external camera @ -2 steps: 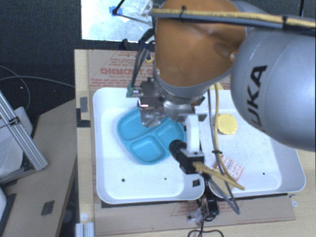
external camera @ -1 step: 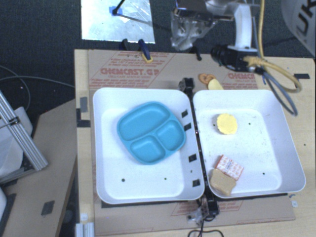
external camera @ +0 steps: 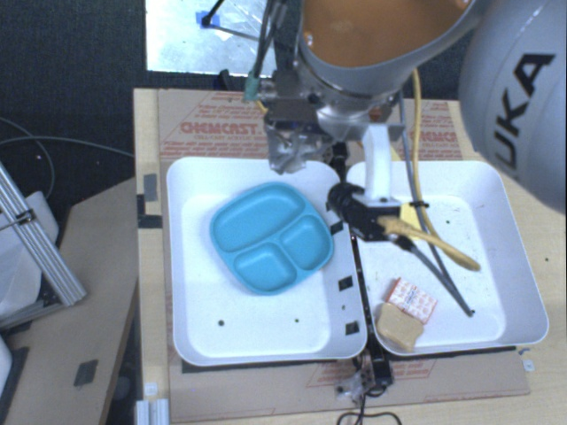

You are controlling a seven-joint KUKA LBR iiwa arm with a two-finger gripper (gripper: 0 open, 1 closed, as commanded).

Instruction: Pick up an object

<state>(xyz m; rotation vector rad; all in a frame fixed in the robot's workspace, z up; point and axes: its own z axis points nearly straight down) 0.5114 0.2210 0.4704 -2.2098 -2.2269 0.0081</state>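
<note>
The gripper hangs at upper centre, above the blue tray; whether its jaws are open I cannot tell. Best descend squarely over the tray's rim.

This is a robot laboratory or test cell. A grey industrial arm marked KUKA hangs over a bench. Below the arm lie two white bins on a board printed CHEMCAST. Left of it stands an aluminium frame, with loose cables near.
</note>
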